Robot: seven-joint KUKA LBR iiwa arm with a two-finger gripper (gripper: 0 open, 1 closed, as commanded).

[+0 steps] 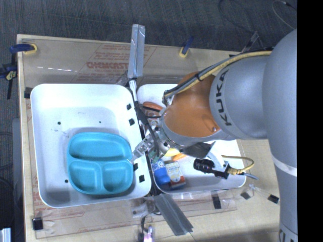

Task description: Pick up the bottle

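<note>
Left shallow white plastic bin: holds one light-blue three-compartment plastic tray, lying flat toward the near-right corner of that bin, right rim close to the bin's right wall. Rest of the floor is bare white.

Gripper: low over the divider where the two bins meet, at the left edge of the right shallow white plastic bin. Can't tell if it is open, closed or gripping anything; nothing is visibly held.

Small orange-red rounded object: far-left corner of the right bin, partly under the arm.

Small blue bottle with a pale label: in the right bin's near-left corner, lying on the floor just beside and below the gripper. Contact can't be made out.

Small orange piece: just beyond the bottle.

Grey arm with orange band covers most of the right bin.
</note>
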